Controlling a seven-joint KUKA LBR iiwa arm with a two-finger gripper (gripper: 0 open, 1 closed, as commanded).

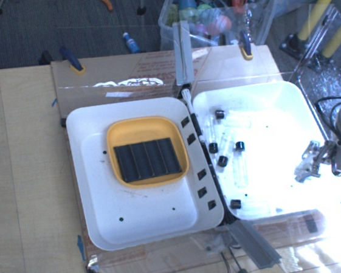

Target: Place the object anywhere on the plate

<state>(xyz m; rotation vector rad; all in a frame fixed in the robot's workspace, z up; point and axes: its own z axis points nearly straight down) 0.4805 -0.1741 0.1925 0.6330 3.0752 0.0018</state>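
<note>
A yellow plate [117,136] with rounded corners lies in the left bin [98,196]. On it rests a dark grey, ribbed rectangular object [147,160], flat and covering most of the plate's floor. My gripper [310,163] hangs over the right side of the right bin [266,116], far from the plate. Glare washes out that area, and nothing can be made out in the gripper.
Several small black-capped clear pieces [222,161] lie scattered in the right bin's left half. A ridge with black clips [192,139] divides the two bins. Behind the bench stands a clear box of colourful items [217,5].
</note>
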